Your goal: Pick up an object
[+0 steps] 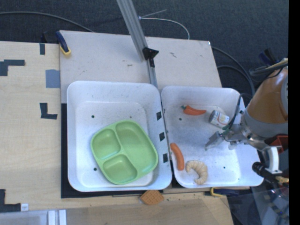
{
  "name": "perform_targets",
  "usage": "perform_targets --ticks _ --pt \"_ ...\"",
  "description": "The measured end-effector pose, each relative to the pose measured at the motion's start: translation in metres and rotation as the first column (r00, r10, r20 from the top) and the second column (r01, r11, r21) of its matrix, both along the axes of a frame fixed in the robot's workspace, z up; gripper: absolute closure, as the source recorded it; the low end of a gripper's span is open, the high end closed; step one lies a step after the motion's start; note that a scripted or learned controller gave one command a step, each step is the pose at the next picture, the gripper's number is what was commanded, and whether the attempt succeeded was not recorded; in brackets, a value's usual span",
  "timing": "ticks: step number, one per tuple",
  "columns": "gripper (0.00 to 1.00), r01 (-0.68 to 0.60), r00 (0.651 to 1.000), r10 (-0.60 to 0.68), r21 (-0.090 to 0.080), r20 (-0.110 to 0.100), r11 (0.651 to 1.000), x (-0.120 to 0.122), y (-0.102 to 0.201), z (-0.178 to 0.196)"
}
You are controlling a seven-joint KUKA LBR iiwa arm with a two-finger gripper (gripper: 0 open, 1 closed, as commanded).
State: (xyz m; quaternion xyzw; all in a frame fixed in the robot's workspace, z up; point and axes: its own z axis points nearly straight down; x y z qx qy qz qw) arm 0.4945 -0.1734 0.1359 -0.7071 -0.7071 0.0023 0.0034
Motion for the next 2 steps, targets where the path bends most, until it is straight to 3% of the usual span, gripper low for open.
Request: perform_targets --ticks 1,2 --pt "0.00 -0.001 1.000 0.001 -0.003 0.008 1.000 0.000 0.000 -0.047" --pt "1.00 -0.001 1.000 0.001 -0.001 0.007 1.000 0.000 0.001 -0.036"
